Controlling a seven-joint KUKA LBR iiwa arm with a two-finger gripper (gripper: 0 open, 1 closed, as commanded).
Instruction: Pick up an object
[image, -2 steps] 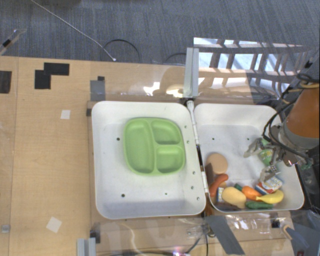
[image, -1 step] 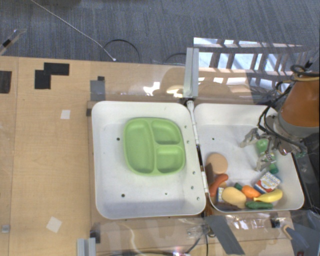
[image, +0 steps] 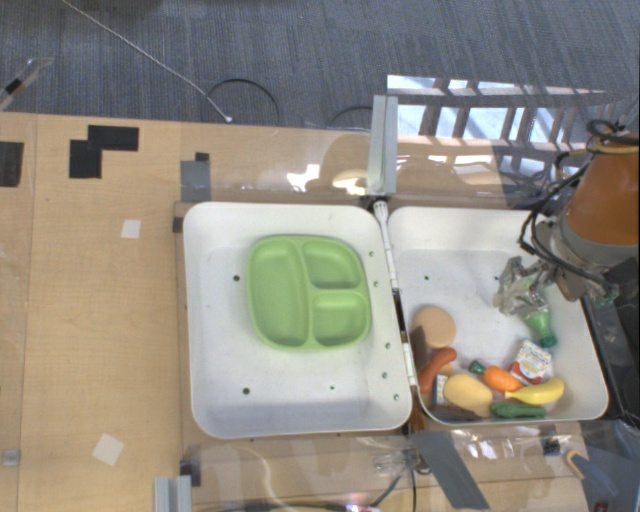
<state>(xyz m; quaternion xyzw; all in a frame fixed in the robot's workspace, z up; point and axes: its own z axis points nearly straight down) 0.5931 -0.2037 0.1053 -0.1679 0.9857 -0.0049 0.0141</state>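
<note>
My gripper (image: 522, 290) hangs over the right part of the right bin (image: 470, 250), open, with nothing between its fingers. Just below it and to the right lies a small green toy (image: 541, 323), apart from the fingers. Toy food is piled along the bin's front: a tan round piece (image: 434, 325), a red sausage (image: 437, 366), a yellow lump (image: 468, 392), an orange carrot (image: 500, 379), a banana (image: 536, 392), a green pod (image: 518, 409) and a white-and-red carton (image: 533, 360).
The left bin (image: 215, 390) holds a green divided plate (image: 307, 291). A rail (image: 396, 300) separates the two bins. The arm's orange band (image: 606, 195) and cables stand over the right bin's far right corner. The bin's back left floor (image: 450, 260) is bare.
</note>
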